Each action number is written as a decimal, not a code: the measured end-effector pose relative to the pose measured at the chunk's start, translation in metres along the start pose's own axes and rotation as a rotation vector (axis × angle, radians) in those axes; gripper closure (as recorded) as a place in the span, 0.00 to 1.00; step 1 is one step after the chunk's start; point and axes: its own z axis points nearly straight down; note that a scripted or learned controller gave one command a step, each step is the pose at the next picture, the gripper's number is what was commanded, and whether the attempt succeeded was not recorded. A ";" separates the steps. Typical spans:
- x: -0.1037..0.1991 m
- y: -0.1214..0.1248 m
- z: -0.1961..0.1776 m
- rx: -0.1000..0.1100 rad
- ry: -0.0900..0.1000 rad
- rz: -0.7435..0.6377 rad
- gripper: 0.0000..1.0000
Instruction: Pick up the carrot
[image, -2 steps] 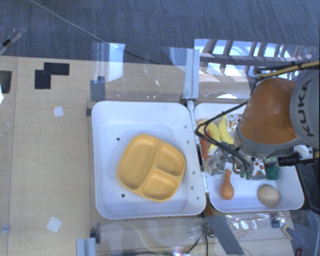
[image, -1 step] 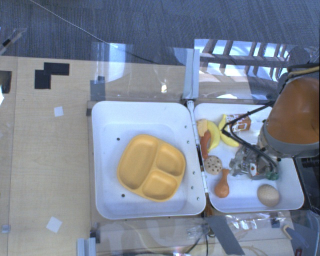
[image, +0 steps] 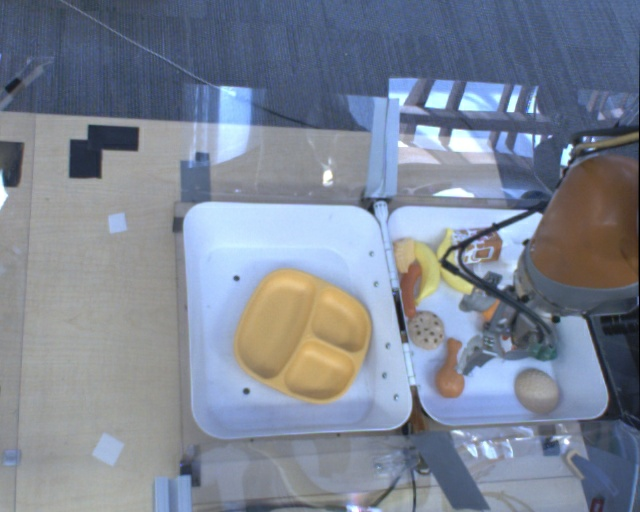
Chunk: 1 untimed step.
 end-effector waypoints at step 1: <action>-0.084 -0.025 0.076 0.001 0.008 -0.067 0.00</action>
